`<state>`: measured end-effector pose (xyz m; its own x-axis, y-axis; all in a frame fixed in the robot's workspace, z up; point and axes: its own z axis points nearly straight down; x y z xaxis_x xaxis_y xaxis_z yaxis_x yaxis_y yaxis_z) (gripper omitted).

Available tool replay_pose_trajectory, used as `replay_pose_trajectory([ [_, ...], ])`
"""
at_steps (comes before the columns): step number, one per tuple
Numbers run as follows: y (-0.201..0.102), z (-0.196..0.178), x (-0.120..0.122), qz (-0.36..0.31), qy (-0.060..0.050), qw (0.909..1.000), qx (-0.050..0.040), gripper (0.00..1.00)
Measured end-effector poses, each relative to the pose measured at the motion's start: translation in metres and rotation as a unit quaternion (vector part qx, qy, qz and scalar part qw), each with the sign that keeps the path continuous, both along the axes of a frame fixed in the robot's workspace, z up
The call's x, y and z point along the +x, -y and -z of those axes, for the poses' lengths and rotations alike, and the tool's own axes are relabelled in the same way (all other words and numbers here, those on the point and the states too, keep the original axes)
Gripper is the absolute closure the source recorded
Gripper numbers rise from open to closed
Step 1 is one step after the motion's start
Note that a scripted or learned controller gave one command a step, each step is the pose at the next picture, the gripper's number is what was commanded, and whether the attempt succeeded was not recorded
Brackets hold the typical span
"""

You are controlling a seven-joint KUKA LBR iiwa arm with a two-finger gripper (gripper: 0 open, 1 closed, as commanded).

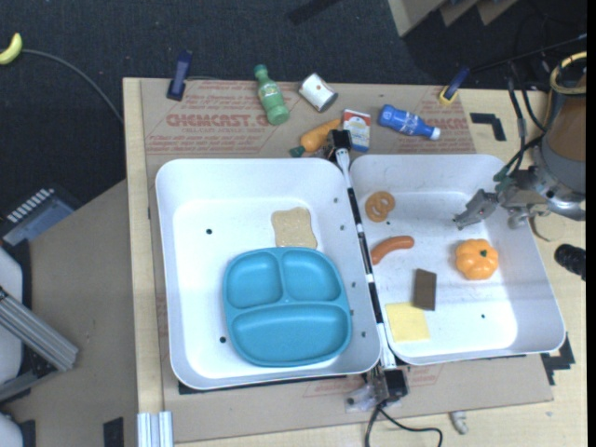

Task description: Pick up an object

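The little orange toy pumpkin (477, 259) sits in the right bin (535, 329), toward its right side. It is the toy nearest the gripper (492, 206), which hangs just past it on the far side, close but not touching. The gripper's fingers look spread apart, and nothing is between them.

To the left of the pumpkin lie a toy sausage (392, 247) and a round bagel (379, 205). Nearer are a brown chocolate bar (425, 289) and a yellow cheese slice (407, 323).

In the left bin (186, 212) are a blue divided plate (287, 305) and a slice of toast (293, 228).

The pumpkin is round and smooth. I think it could slip or roll away if the fingers close off to one side. It is also near the bin's right wall, so the fingers might bump the wall.
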<state>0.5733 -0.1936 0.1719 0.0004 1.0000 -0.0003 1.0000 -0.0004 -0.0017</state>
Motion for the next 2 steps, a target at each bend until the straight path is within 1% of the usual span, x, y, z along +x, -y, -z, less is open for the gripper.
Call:
replay_pose_trajectory([
  [1,-0.002,0.088,-0.019,0.0,0.001,1.0,0.0002,0.0],
  [2,-0.002,0.077,-0.018,0.0,0.002,1.0,-0.0003,1.0],
])
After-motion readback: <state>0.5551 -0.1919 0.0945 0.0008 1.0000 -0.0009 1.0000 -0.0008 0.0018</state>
